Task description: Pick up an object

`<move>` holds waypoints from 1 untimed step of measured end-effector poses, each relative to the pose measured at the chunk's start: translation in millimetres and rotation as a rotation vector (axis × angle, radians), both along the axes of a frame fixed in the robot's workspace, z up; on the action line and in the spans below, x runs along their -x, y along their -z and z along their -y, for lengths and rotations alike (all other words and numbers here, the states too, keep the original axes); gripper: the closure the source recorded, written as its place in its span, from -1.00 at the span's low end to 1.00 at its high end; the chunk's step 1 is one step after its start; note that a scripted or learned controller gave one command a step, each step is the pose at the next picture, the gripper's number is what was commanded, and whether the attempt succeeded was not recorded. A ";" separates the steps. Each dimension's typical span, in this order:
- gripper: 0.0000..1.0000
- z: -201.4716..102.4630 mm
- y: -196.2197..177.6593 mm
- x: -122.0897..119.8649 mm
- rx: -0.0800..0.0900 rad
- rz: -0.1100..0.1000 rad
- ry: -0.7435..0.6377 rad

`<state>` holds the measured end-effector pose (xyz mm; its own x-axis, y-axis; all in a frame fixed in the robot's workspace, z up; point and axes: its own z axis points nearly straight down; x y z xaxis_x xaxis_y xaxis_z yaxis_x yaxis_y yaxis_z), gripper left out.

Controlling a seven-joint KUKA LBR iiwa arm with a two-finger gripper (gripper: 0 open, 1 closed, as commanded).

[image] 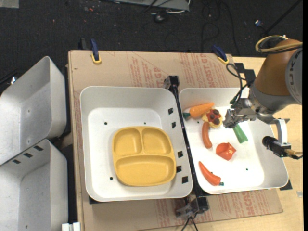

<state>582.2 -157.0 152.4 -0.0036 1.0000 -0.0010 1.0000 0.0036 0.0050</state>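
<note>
Chili pepper (210, 174): long axis slanting, stem end lower right.
Arm: reaching from right — pincer (233, 119) over green block (240, 134), grip state unclear.

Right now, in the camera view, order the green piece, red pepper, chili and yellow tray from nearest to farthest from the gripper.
From the gripper:
1. Green piece, just below it.
2. Red pepper, mid right bin.
3. Chili, right bin's near edge.
4. Yellow tray, left bin.

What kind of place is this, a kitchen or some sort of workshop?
Probably a robotics lab, not a kitchen: the arm reaches over white bins, the food looks like plastic toys, and cables trail across the floor.
</note>
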 end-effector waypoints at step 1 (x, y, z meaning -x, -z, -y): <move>1.00 4.7 -44.2 3.4 0.000 -0.002 0.002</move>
